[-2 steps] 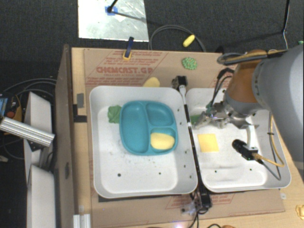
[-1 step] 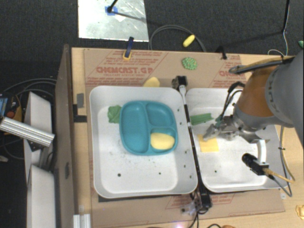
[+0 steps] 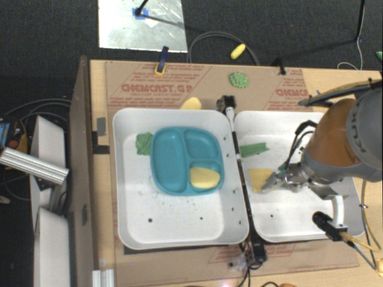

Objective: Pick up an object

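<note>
A yellow wedge-shaped piece [image 3: 258, 178] lies in the right bin [image 3: 269, 223], near its left wall. My gripper [image 3: 273, 182] is low in that bin, its tip against the wedge's right edge. A green strip [image 3: 253, 149] lies just above the wedge in the same bin. In the left bin [image 3: 131, 220] a blue divided plate [image 3: 173, 160] holds a yellow lump [image 3: 204, 177] in its lower right compartment. A green leaf-like piece [image 3: 144, 143] sits by the plate's upper left edge.
The grey and orange arm [image 3: 344, 145] covers the right bin's right half. Behind the bins, on the cardboard, are a yellow piece [image 3: 191, 104], a green round piece [image 3: 239, 79] and a yellow object [image 3: 237, 51]. A black clamp [image 3: 227, 105] sits between the bins.
</note>
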`<state>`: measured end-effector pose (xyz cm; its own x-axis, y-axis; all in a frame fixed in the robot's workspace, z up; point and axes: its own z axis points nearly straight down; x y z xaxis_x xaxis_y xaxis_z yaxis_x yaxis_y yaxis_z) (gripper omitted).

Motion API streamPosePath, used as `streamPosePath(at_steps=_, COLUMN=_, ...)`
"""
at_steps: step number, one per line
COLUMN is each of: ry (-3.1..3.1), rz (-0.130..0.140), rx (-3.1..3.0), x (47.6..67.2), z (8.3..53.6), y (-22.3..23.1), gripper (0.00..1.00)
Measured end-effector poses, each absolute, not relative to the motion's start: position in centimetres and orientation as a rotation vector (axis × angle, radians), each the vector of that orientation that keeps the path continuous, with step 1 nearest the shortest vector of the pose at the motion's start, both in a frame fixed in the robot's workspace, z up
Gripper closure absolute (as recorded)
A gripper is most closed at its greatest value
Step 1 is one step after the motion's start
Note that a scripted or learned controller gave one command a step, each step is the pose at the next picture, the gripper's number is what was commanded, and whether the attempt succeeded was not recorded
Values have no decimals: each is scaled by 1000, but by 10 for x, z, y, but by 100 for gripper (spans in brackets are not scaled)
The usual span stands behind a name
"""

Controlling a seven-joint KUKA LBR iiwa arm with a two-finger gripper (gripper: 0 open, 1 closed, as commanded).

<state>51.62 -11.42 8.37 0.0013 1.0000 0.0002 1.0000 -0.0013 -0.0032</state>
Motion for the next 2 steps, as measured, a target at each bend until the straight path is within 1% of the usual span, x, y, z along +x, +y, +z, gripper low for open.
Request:
streamPosePath(at_steps=1, ry=-2227, rz=-2, rx=-2217, x=526, z=84, y=-112, gripper=0)
streamPosePath(at_steps=2, ry=-2223, rz=-1, rx=-2224, x=524, z=84, y=-137, gripper=0)
